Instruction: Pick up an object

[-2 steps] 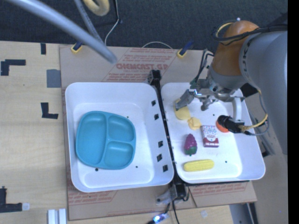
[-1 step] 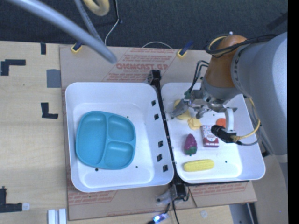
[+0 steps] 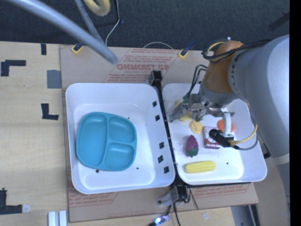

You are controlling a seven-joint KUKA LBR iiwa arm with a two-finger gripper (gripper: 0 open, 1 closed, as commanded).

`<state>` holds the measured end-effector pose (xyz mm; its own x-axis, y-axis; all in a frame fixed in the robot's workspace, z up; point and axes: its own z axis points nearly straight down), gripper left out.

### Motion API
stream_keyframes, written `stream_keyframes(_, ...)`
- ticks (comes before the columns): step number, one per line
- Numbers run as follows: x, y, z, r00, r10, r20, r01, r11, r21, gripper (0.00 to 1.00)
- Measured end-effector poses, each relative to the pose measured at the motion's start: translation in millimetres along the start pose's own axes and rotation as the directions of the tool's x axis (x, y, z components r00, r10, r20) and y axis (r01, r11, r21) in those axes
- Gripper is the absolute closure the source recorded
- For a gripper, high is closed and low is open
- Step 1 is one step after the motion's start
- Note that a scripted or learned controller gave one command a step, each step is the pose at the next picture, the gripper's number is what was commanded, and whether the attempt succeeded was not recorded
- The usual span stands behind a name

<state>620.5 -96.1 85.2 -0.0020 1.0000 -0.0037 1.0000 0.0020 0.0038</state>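
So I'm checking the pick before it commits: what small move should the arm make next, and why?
Probably a short descent straight down in the right white bin. The gripper hangs over the bin's upper left part, beside a small yellow piece; the purple eggplant-shaped toy and yellow corn cob lie nearer the camera, untouched. I see nothing held yet.

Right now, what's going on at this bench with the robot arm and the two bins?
The grey arm reaches in from the right, with its pincer low over the right bin, near that bin's left wall. Toy food lies there: a corn cob, a purple vegetable, a small yellow piece and a small box. Nothing is visibly between the fingers, so no pick yet. The left bin holds a blue divided plate.
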Motion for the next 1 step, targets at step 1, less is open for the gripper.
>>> stream_keyframes(1,1.1,-0.4,-9.7,1.0,-0.001,-0.002,0.001,1.0,0.003,1.0)
